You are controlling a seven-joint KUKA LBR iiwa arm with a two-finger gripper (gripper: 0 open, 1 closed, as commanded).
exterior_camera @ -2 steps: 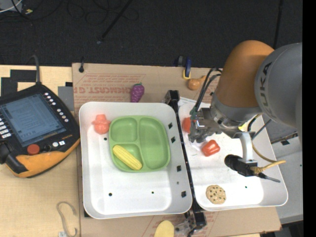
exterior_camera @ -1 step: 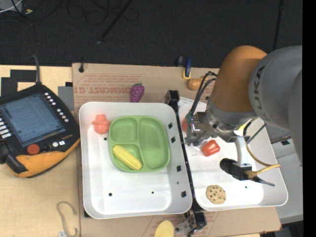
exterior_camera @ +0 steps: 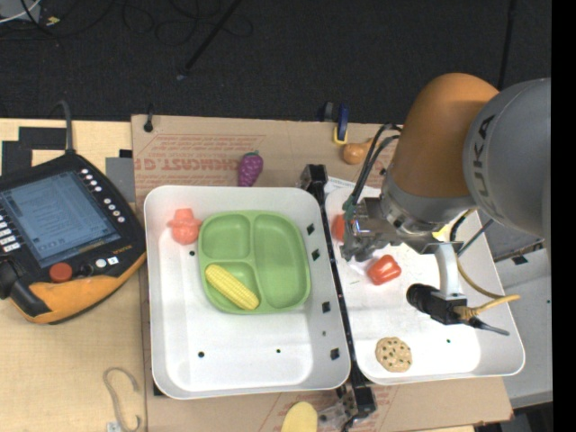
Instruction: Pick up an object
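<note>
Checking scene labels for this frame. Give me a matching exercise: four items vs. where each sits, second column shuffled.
Items:
1. corn cob
2. cookie
3. purple grapes
4. red pepper

Places:
A. on the cardboard behind the left bin
B. right bin, near its front edge
C. in a compartment of the green plate
D. right bin, just below the arm's wrist

Pairs: 1-C, 2-B, 3-A, 4-D
</note>
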